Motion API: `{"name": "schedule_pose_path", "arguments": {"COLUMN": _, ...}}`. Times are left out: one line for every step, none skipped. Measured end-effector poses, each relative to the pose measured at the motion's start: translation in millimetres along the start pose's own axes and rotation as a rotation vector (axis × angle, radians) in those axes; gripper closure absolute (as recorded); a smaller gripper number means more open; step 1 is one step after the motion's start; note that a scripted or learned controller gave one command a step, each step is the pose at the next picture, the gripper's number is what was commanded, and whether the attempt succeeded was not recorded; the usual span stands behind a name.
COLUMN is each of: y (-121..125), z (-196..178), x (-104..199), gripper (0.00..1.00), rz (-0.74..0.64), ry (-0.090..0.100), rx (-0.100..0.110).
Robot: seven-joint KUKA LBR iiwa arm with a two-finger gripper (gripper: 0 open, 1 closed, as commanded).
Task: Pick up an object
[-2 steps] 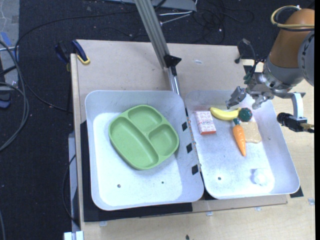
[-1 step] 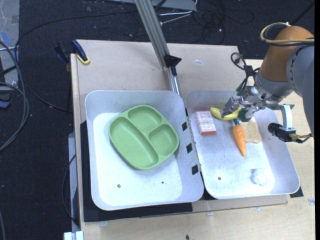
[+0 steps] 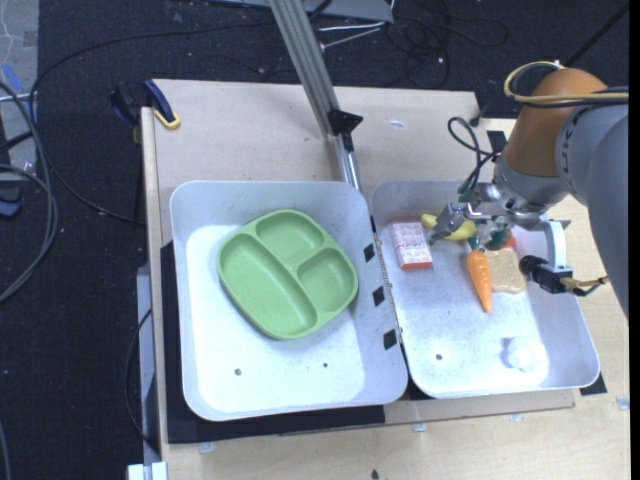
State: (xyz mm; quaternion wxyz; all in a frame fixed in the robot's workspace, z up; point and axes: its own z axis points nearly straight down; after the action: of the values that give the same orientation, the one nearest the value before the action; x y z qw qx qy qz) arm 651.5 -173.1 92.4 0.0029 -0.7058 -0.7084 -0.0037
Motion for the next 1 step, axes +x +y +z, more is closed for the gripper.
{"name": "schedule_pose_path", "arguments": {"y": -0.3, "z": -11.1, "x": -2.4, "gripper": 1.0, "rz": -0.001, "ry": -0.008, "rx": -0.002}}
